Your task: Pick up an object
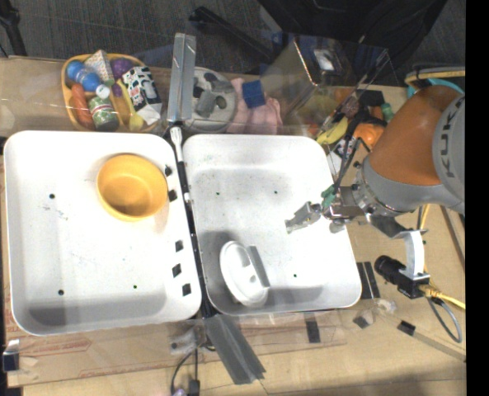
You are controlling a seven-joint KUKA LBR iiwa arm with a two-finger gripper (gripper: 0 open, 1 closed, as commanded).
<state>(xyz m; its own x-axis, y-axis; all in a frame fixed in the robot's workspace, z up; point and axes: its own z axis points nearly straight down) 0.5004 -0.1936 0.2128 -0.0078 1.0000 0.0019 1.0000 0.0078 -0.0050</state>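
Gripper (303,218) hangs over right bin (252,159) at its 3 o'clock side, grip state can't tell; nearest target, white cup (242,273) on its side at bin's 6 o'clock, looks light, rigid, slick plastic, so pinch the rim wall.

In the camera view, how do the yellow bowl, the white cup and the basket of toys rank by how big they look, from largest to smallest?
1. Basket of toys, widest in the view.
2. Yellow bowl, somewhat smaller than the basket.
3. White cup, lying in the right bin, clearly smallest.
The camera's slant makes basket against bowl unsure.
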